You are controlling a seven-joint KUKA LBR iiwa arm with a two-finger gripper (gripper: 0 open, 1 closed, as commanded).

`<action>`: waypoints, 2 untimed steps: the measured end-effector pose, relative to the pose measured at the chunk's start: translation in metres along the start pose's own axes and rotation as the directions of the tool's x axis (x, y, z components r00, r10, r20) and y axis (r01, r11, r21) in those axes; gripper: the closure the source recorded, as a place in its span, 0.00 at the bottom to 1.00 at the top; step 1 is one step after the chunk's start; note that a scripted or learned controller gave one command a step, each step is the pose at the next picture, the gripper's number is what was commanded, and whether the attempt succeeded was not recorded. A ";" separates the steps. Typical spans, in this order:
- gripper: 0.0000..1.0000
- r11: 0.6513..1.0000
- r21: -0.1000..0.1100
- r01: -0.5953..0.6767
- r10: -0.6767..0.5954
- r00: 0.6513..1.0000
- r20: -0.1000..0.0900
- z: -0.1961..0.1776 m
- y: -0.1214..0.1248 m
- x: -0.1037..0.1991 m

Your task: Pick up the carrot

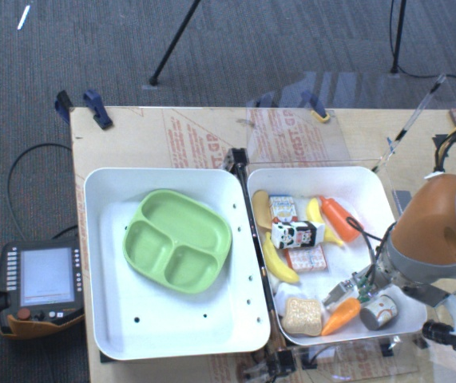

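Observation:
The carrot (339,317), a short orange cone, lies near the front edge of the right bin (375,183), its thick end pointing up and right. My gripper (348,295) hovers directly over that thick end, low in the bin, and seems to touch or nearly touch the carrot. The arm's orange band (429,223) sits above it at the right. A longer orange-red stick-shaped item (340,218) lies at the back of the same bin.
The right bin also holds two bananas (276,255), a black-and-white carton (295,234), small boxes (283,207), a bread piece (302,316) beside the carrot, and a grey can (378,311) just right of it. A green divided plate (178,240) lies in the left bin (100,294).

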State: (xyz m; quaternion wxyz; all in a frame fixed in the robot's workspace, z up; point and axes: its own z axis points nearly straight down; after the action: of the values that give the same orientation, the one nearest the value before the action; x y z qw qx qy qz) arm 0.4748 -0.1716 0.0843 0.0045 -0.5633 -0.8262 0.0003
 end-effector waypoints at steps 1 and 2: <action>1.00 1.000 0.005 -0.005 0.005 1.000 -0.007 -0.007 -0.001 0.000; 1.00 0.996 -0.006 -0.086 0.086 0.996 0.004 -0.096 0.026 0.032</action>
State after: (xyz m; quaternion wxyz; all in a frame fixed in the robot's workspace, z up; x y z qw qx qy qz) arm 0.4881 -0.1330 0.1805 0.0011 -0.5985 -0.8011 -0.0008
